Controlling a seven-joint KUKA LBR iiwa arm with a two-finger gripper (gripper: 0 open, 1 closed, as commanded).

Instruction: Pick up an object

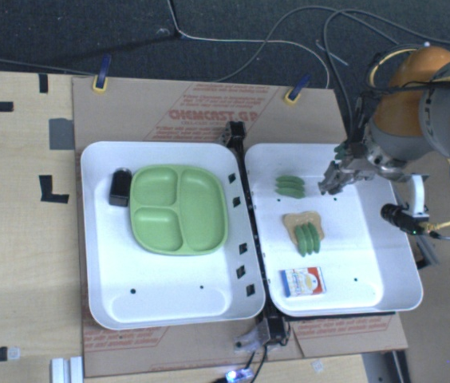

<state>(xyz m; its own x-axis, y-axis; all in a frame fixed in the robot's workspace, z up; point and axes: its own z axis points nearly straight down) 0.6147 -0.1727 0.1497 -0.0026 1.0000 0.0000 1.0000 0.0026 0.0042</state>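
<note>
In the left bin [97,238], a small black block [120,187] lies touching the left edge of a green divided plate [179,210]. Black clips [242,250] run down the seam between the two bins. In the right bin [384,286], a green ridged piece [290,186] lies near the top with its long axis across the bin, left to right. Below it a second green ridged piece [308,238] rests on a tan slab [298,222], long axis running roughly up and down. A small white and red packet [301,281] lies flat nearer the front. The end effector [330,183] hangs just right of the upper green piece, gripping nothing; whether it is released or clenched cannot be told. Both bins sit on brown cardboard [209,110] over the pale wooden counter [17,246], with cables [233,42] on dark flooring behind.
</note>
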